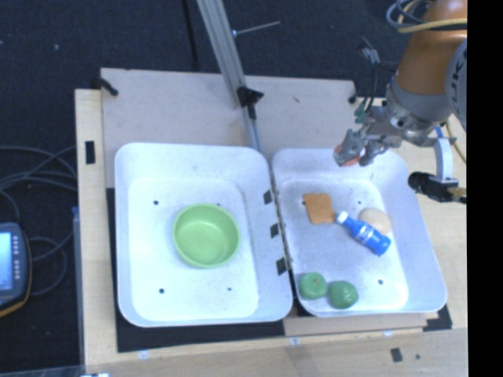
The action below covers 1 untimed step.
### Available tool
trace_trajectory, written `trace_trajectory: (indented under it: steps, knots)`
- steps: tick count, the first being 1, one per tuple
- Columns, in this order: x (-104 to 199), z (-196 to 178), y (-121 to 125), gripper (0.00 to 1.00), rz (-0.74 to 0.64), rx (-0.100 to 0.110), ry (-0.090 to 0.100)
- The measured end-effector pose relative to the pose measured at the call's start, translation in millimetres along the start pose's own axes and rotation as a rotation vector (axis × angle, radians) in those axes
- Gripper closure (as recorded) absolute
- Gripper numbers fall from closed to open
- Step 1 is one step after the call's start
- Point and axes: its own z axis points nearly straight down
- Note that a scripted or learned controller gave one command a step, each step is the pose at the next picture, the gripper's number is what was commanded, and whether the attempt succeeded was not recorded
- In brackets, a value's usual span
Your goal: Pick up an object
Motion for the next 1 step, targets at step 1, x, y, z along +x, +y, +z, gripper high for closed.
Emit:
trace_trajectory:
  steps: [1]
  knots:
    - [51.3, 14.8, 2.5, 1.0, 0.0, 0.0, 0.0]
